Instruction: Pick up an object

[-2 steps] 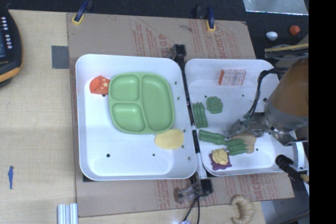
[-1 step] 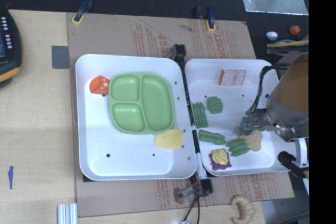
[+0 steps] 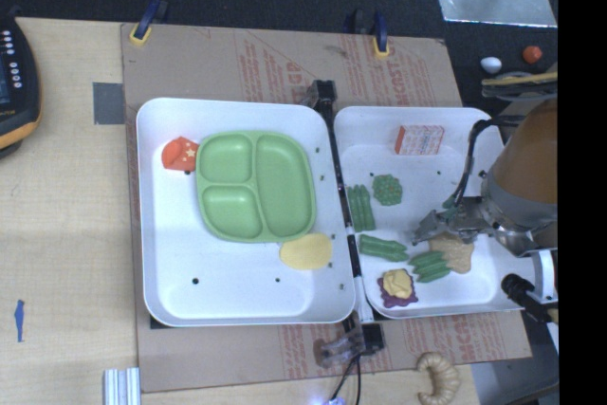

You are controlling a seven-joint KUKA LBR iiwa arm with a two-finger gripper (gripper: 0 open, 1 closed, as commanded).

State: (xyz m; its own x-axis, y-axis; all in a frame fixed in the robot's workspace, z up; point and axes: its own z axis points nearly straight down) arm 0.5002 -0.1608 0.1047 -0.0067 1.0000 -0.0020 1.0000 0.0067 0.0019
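Grey pincer (image 3: 434, 228) low in right bin (image 3: 417, 123) (just above green beans (image 3: 429, 265)).

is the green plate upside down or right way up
Right way up: the green plate shows its three hollow compartments facing upward.

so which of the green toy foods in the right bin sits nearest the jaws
The green pod low in the right bin, beside the tan piece, just under the gripper; the other green pieces lie further left.

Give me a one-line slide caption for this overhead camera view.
Claw low in the right bin among toy foods; green plate in the left bin.
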